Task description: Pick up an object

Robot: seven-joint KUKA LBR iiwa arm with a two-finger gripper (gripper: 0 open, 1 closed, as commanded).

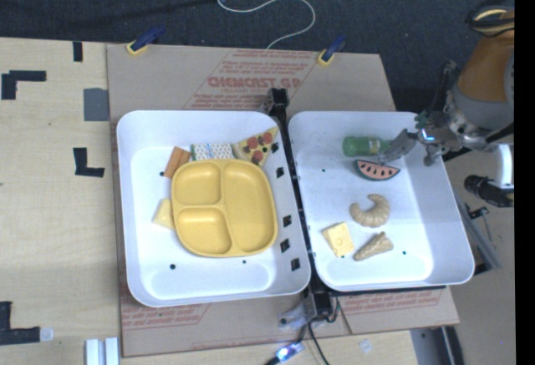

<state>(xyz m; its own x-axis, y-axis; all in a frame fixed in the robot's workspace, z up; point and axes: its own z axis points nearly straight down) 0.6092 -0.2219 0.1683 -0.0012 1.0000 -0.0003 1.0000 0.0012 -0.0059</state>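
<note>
I am reaching in from the right side, and my gripper (pixel 399 146) is hanging over the top right part of the right bin (pixel 443 271). My fingers are small and dark in this view, so I cannot tell how far open they are. I am not seeing anything held between them.

The thing closest to me is the watermelon slice (pixel 378 169). It is sitting just below and a little to the left of my fingertips, very near them. Its long side is running left to right, with the round edge facing down. The green bottle (pixel 362 145) is lying just to the left of my gripper, almost level with it, and its long side is also running left to right. It may be touching my fingertip, but the view is too blurry to be sure.

Farther down the same bin, the croissant (pixel 372 210), the cheese wedge (pixel 338 239) and the cone-shaped toy (pixel 374 246) are lying well apart from me.

So I am thinking the next move is short: down and a bit left for the watermelon slice, closing across its narrow way.

The yellow divided plate (pixel 224 206) is sitting in the left bin (pixel 138 271), far from me.
</note>
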